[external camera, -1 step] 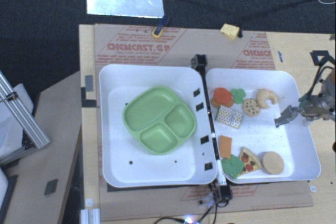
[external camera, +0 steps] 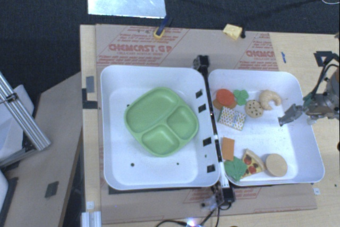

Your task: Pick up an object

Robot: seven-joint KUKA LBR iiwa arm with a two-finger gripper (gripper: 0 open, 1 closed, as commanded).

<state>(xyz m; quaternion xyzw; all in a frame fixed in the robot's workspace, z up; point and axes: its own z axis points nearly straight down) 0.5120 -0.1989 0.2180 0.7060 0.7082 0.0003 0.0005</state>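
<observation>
A pizza slice [external camera: 253, 161] and round biscuit [external camera: 275, 165] lie nearest, loose for picking; the gripper [external camera: 291, 114] hovers over the right bin [external camera: 305, 138], its spread unclear.

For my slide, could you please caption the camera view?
Pincer over right bin of toy food; green tray in left bin.

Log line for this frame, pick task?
phase: approach | gripper: over right bin, right edge, nothing held | nearest: croissant | left bin: green tray | pick: not done
</observation>
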